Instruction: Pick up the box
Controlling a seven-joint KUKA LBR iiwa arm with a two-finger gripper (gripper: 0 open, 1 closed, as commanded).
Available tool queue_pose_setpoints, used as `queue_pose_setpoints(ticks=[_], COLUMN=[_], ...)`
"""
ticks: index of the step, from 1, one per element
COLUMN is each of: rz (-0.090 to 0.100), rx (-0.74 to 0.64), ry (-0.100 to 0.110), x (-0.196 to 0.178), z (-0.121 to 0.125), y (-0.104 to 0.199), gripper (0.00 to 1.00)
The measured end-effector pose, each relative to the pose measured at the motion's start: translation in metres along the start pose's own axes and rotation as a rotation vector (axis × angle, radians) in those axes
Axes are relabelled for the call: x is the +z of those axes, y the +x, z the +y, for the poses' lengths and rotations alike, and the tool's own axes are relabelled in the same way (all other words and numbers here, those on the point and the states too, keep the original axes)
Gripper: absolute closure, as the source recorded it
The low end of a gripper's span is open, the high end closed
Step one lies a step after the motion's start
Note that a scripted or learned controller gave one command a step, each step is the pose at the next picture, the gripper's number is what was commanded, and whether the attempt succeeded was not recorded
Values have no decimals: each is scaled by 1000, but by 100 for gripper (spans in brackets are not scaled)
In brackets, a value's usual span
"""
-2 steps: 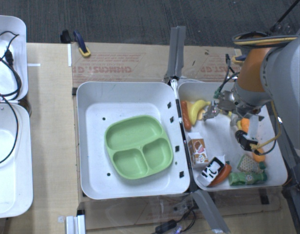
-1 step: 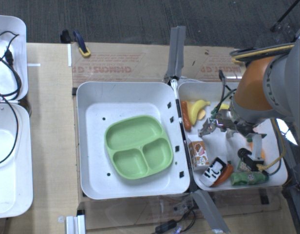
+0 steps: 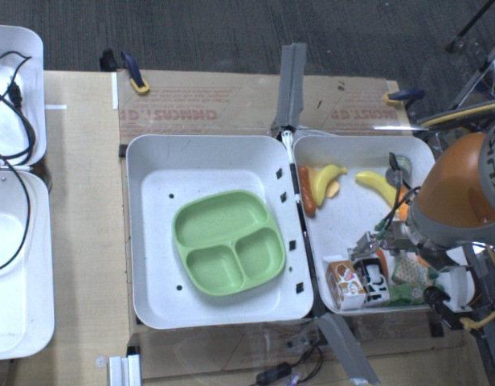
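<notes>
Box (image 3: 346,285) in right bin's (image 3: 344,147) corner, bananas (image 3: 378,186) and clutter nearby.

Hand (image 3: 368,252) hovers over the box (image 3: 346,285) (right bin (image 3: 344,215)).

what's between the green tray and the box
In the camera view, the green tray lies in the left bin; the box lies in the right bin. Between them: bare bin floor and the two adjoining bin walls.

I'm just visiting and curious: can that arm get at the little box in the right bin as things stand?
Probably yes. The box lies by the right bin's near edge with its top uncovered, and the gripper hangs just above and beside it. The bananas lie farther back, out of the way.
</notes>
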State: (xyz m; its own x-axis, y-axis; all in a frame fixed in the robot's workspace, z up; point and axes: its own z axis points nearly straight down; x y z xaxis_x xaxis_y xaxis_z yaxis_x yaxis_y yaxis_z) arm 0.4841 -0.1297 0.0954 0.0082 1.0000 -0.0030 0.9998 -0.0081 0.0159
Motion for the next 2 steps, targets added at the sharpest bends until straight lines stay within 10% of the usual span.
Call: queue_pose_setpoints(ticks=[1, 2], rz=[-4, -3], rx=[3, 2], ry=[-9, -7], x=[-11, -11], z=[3, 3], y=[-1, -1], gripper=[100, 0])
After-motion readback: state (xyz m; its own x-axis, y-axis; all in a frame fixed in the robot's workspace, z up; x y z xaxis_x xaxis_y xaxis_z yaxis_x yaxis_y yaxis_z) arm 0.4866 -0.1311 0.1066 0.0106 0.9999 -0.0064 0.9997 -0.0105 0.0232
